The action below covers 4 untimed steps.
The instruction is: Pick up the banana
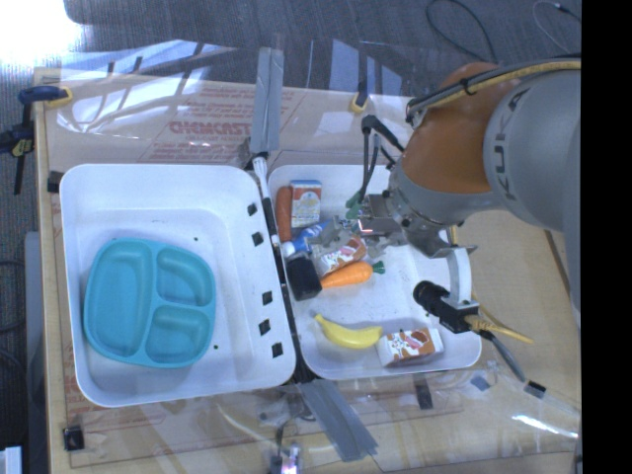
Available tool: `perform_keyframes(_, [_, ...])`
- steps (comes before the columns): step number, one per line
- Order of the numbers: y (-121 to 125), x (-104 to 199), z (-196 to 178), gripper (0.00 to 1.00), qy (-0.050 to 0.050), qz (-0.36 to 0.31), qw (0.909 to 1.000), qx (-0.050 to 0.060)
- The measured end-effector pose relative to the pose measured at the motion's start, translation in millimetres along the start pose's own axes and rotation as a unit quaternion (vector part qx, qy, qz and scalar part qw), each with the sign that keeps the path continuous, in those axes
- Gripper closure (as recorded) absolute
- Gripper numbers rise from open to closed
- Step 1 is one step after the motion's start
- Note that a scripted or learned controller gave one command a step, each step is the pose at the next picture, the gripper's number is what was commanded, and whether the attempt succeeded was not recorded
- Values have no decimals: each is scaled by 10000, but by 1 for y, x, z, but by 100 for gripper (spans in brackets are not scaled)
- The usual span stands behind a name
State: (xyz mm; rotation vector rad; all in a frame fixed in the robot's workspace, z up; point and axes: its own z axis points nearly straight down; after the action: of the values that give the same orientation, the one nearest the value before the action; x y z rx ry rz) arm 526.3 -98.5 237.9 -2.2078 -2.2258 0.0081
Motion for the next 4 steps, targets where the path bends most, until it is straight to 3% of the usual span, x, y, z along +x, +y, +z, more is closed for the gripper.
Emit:
perform_keyframes(1, [-25, -15, 126, 0, -11, -167, 9999, -36])
perform_keyframes(2, [-30, -22, 130, 0, -59, -1110, 9933, -304])
perform_keyframes(3, [-46, -38, 146, 0, -43, -921, 9957, -67])
perform_keyframes(4, [-49, -111, 148, 0, -5, -1680, 9858, -29])
